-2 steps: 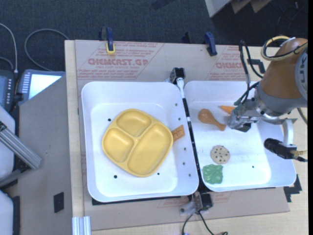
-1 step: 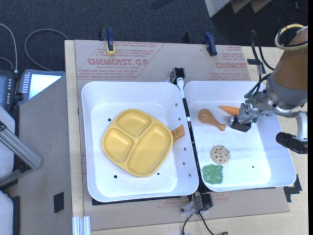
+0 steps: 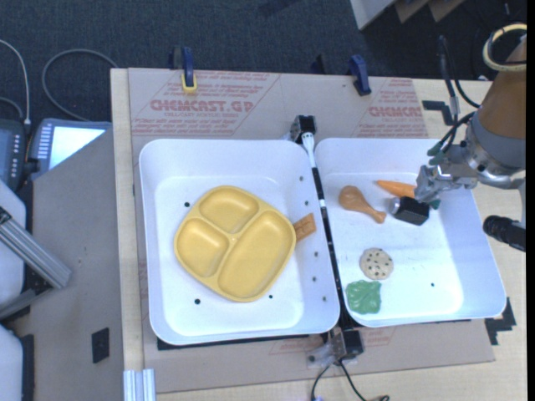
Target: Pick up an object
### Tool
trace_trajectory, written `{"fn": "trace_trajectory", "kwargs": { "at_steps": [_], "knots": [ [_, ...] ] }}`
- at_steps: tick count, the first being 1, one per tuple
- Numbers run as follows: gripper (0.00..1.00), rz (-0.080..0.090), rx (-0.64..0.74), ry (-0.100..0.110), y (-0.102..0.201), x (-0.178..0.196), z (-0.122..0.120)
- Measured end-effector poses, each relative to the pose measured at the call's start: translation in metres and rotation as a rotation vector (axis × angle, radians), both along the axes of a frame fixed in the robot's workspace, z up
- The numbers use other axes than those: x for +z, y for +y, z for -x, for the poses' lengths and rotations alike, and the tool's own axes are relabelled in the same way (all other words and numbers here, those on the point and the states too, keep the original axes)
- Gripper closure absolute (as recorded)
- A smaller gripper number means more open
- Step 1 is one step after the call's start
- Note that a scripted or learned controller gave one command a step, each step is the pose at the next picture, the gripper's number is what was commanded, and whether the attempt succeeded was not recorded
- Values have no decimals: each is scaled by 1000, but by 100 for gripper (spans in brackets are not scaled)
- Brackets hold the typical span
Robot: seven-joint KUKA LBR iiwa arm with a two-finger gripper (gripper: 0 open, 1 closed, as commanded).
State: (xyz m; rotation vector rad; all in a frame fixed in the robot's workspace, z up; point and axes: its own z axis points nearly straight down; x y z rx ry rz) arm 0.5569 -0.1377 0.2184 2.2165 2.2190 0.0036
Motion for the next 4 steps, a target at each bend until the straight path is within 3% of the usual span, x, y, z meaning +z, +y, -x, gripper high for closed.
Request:
{"fn": "trace_trajectory", "kwargs": {
  "at_steps": [4],
  "knots": [
    [100, -3, 4, 3, 226, 19, -18]
  ]
}}
